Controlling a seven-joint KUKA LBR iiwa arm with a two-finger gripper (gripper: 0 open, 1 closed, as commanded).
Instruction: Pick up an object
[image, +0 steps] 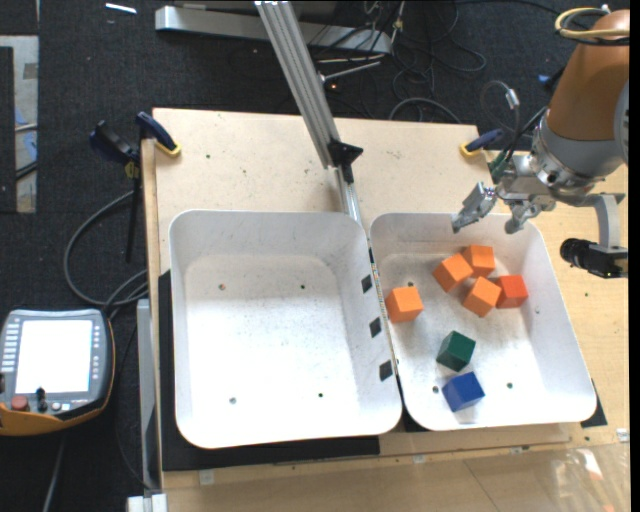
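The arm reaches in over the right bin's (570, 345) far edge; its gripper (494, 212) hangs spread, grasping nothing. Orange blocks (480, 280) cluster just below it, near that far edge.

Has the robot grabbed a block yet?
Not yet. The gripper is open with nothing in it, above the far edge of the right bin. All the blocks lie in that bin, the nearest an orange block. Reaching down, grabbing and lifting are left.
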